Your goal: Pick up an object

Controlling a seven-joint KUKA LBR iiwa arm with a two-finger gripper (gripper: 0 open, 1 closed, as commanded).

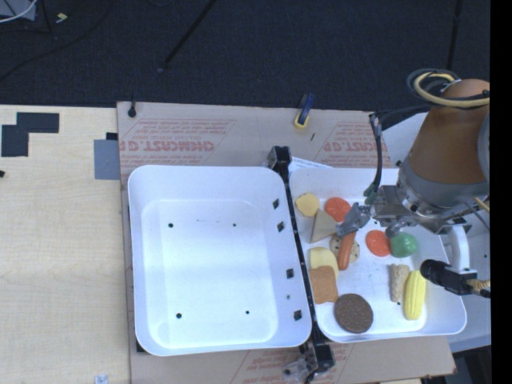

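Observation:
My gripper [353, 219] hangs low over the middle of the right bin [448, 326], reaching in from the grey and orange arm [448, 146] at the right. Just below its tip lies an orange carrot-like piece [346, 254]. A red-orange piece [337, 208] and a beige wedge [322, 227] lie just to its left. To the right of the tip sit a red tomato [377, 243] and a green ball [404, 245], partly under the wrist. I see nothing between the gripper's tips.
More toy food lies in the right bin: a yellow round piece [307, 205], a yellow block [322, 258], a brown bread slice [324, 285], a dark cookie [354, 313], a corn cob [414, 295] and a beige piece [398, 282]. The left bin [144, 214] adjoins it.

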